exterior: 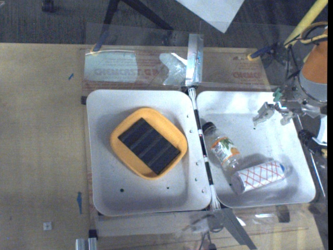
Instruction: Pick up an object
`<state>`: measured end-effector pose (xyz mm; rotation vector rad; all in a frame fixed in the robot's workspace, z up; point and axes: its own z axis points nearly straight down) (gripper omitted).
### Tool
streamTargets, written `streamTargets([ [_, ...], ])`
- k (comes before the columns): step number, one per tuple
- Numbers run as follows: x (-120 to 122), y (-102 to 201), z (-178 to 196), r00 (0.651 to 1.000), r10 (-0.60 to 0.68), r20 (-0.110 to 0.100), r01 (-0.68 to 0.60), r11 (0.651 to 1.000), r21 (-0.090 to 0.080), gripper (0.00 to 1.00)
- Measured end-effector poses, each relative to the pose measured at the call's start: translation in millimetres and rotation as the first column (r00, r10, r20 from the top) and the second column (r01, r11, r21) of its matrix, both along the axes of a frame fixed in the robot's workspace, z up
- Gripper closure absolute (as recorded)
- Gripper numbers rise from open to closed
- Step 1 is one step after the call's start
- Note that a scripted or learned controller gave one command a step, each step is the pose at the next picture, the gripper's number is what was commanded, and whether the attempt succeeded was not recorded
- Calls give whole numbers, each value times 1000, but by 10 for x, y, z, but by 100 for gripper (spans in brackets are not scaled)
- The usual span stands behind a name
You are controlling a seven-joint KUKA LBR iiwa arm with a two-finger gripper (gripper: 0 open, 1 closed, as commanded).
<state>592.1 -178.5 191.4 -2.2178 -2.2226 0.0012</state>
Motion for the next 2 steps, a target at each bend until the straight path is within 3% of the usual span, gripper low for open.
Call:
streamTargets([
  [1,-344,523,-642,1000,-19,1,19,1000,0,0],
  [2,-309,660,-1011,999,32,10,-32,999,-20,0],
])
